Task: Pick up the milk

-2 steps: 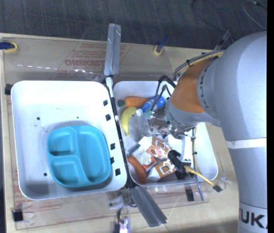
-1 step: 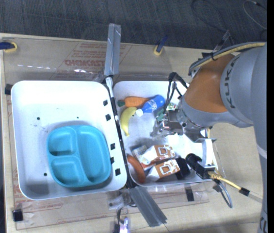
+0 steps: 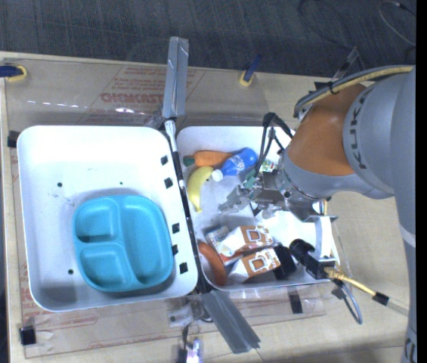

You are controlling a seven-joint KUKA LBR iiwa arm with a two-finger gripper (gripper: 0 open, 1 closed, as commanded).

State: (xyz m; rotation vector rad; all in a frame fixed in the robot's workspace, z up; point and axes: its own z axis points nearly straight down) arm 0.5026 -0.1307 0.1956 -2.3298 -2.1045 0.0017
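Note:
Two small white-and-brown cartons lie in the right bin (image 3: 221, 138) near its front. One carton (image 3: 245, 238) lies flat in the middle and the other carton (image 3: 261, 262) sits just in front of it; either could be the milk. My gripper (image 3: 248, 200) hangs over the middle of the right bin, just behind the nearer carton and apart from it. Nothing shows in its grasp.
In the right bin, an orange carrot (image 3: 209, 158), a blue bottle (image 3: 237, 162) and a yellow banana (image 3: 197, 185) lie at the back left. A red-orange item (image 3: 211, 259) lies at the front left. A blue divided tray (image 3: 122, 241) sits in the left bin (image 3: 47, 165).

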